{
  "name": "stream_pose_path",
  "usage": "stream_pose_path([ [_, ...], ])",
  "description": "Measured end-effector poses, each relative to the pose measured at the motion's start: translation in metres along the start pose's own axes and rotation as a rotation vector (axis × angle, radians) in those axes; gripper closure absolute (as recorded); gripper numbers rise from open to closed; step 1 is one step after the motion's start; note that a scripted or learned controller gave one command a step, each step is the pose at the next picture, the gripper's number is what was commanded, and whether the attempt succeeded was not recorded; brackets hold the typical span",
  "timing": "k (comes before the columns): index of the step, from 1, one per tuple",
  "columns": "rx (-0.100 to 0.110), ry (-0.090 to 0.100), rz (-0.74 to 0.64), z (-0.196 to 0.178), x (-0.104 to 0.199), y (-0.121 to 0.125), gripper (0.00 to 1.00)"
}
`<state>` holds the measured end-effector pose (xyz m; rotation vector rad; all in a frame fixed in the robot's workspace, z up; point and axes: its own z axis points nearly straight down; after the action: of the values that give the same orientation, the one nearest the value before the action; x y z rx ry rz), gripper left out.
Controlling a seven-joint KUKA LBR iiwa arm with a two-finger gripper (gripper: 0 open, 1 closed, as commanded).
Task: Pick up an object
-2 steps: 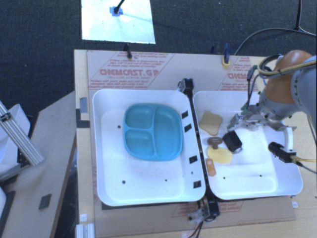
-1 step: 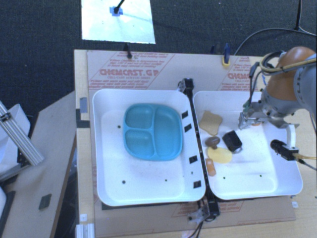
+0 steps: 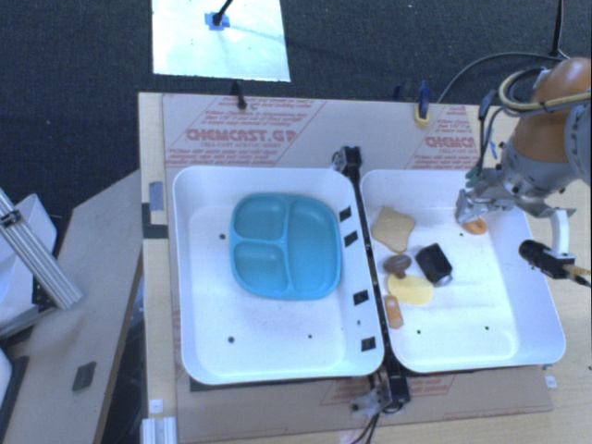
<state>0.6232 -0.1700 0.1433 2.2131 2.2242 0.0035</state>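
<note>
Tool [image 3: 474, 213] sits low over a small orange rounded object [image 3: 475, 227] at the back of the right white bin [image 3: 541, 336]; can't tell its state. Centre on the piece, clamp fully, lift straight, clear of the bin wall.

Tool [image 3: 473, 213] low in right bin [image 3: 518, 340] — over orange piece [image 3: 476, 227].

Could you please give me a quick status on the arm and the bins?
Gripper low over the right bin, at a small orange object; grip not confirmed. Black block, tan piece, yellow piece lie apart, leftward. Nothing blocking.
</note>
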Motion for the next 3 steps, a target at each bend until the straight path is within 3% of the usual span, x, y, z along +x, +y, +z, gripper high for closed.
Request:
stream_pose_path([
  [2, -0.002, -0.001, -0.002, -0.099, 0.000, -0.001, 1.00],
  [3, 0.002, 0.001, -0.004, -0.107, 0.053, -0.009, 1.00],
])
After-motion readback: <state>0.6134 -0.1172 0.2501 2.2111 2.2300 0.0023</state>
